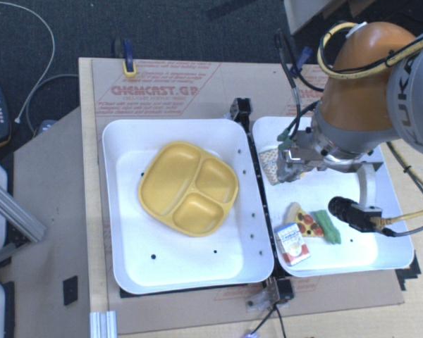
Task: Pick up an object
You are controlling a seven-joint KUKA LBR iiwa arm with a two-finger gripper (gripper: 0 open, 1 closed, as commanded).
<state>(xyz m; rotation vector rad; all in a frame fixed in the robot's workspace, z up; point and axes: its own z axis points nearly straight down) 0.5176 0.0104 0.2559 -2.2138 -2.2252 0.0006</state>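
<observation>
My gripper [290,165] hangs over the upper left part of the right bin [352,259], just right of a pale speckled object [268,165] lying against the bin's left wall. Lower in that bin lie a toy pizza slice [305,222], a green piece [329,227] touching its right side, and a small red and white carton [292,243] at the front left corner. The arm's grey and orange wrist [359,83] hides the back of the right bin.
In the left bin [127,259], a yellow divided plate [189,187] sits in the middle. A black clamp [240,108] sits at the top between the bins, which rest on a cardboard sheet [155,86].
</observation>
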